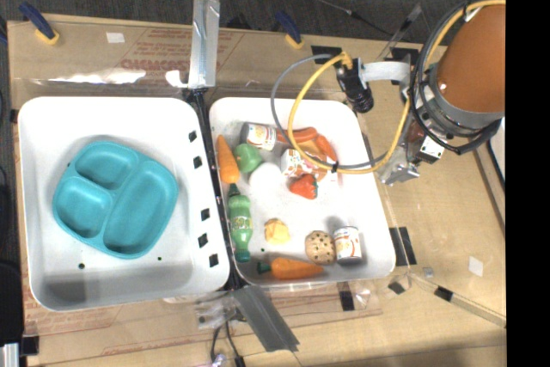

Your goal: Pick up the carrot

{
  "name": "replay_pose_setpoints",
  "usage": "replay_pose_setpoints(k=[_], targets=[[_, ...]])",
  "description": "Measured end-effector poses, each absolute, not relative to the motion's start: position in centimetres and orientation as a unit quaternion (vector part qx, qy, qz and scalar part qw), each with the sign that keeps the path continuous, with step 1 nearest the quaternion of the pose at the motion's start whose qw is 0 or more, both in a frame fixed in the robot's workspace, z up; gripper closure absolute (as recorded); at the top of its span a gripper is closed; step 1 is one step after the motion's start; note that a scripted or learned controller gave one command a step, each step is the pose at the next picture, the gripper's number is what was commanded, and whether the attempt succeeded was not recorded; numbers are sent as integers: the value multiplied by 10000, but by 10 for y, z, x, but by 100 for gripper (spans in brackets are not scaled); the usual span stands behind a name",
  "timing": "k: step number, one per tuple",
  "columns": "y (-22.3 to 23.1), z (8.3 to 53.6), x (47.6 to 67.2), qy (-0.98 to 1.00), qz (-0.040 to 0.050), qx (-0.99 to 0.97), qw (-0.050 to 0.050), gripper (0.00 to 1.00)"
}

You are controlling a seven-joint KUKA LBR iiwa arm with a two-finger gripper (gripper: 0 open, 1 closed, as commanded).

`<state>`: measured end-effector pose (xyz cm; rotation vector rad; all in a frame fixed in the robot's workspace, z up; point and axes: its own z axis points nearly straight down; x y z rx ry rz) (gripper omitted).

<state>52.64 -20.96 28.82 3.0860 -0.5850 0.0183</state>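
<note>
Two carrots lie in the right bin (371,211). One orange carrot (226,160) rests along the bin's left wall, pointing up and down. A second carrot (294,268), with a green stub at its left end, lies flat along the bin's near wall. My gripper (401,171) hangs under the orange-banded wrist, just outside the bin's right rim, well apart from both carrots. Nothing shows between its fingers.
The right bin also holds a small tin (258,135), a green fruit (247,157), a strawberry (303,186), orange sausages (314,138), a green bottle (239,224), a cookie (319,247) and a small can (346,243). A teal divided plate (116,198) sits in the left bin (34,185).
</note>
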Motion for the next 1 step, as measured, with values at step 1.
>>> replay_pose_setpoints(k=[1], targets=[[-208,249,494,-1220,8,9925,-22,100]])
